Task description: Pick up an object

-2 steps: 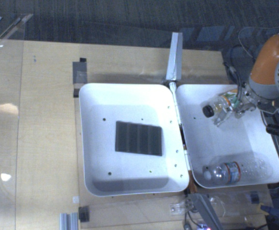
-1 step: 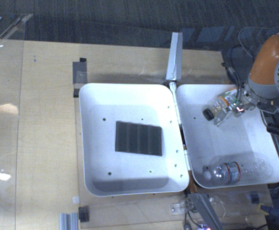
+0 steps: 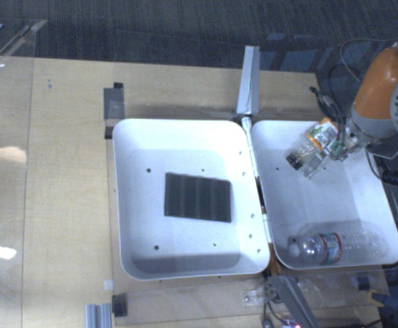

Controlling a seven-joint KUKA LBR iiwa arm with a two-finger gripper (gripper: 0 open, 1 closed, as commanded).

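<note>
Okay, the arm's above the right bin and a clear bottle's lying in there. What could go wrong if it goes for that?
The bottle lies on its side, so it may roll or slip away from the gripper. It also rests close to the right bin's front wall, so the descent could hit that wall.

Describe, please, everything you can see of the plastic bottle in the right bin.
The bottle is of clear plastic, with a label band around it, bluish with some red, nearer its left end. It lies on its side on the floor of the right bin, along the wall nearest the camera, lengthwise left to right. It seems to rest against that wall; nothing else touches it. Which end bears the cap I cannot tell.
</note>
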